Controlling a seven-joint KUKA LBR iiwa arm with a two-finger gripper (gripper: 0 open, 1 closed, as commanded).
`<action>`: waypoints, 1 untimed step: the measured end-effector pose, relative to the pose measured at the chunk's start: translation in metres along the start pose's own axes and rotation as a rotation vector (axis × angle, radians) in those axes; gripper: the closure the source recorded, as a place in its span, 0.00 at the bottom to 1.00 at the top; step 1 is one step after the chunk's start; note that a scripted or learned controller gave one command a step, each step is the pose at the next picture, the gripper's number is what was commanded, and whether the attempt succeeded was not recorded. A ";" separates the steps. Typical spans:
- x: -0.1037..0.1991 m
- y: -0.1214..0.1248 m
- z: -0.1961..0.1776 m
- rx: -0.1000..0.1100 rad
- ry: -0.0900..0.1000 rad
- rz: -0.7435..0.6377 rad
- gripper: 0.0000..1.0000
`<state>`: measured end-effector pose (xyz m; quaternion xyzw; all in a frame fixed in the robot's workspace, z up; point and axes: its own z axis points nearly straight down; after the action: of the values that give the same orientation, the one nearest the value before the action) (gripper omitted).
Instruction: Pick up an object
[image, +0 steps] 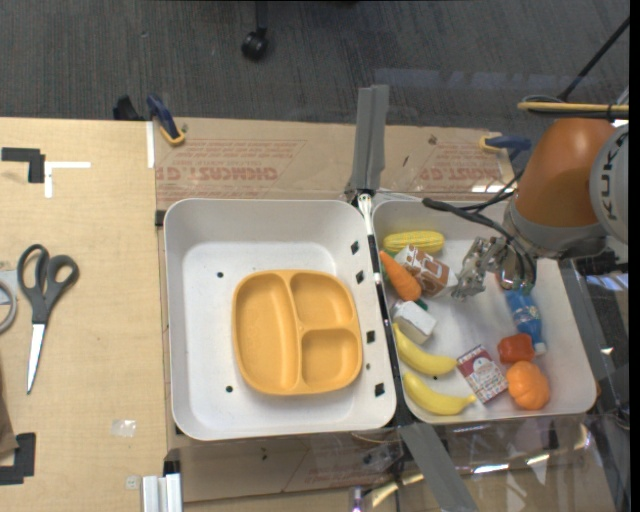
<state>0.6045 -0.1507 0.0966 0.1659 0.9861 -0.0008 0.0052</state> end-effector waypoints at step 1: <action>0.002 0.000 0.004 0.000 0.007 -0.001 0.00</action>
<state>0.6027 -0.1498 0.0930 0.1656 0.9862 -0.0003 0.0019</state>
